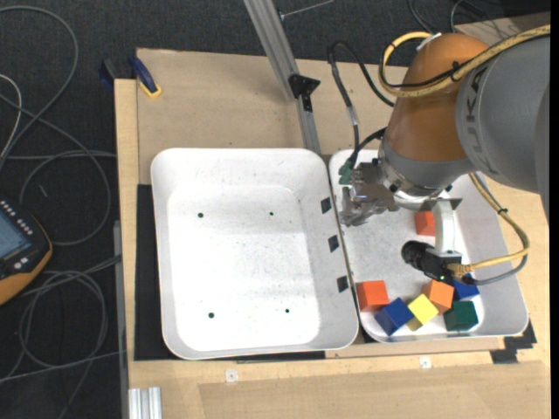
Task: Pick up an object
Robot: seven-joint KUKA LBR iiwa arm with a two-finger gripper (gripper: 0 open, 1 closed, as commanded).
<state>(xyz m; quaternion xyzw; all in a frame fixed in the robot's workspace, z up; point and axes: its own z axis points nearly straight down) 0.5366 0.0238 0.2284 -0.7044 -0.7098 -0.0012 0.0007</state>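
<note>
Your claw [356,206] hangs over the right bin [515,299]; I cannot tell how it stands. The blocks sit at the near edge. The orange block [373,293] looks light and hard. Pinch its flat sides.

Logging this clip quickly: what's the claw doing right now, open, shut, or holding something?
Claw: cannot be told; it sits over the right bin's upper left, clear of the blocks.

The left bin [236,251] is left open for passage. The right bin [502,317] is crowded by blocks [419,308] at its near edge.
</note>
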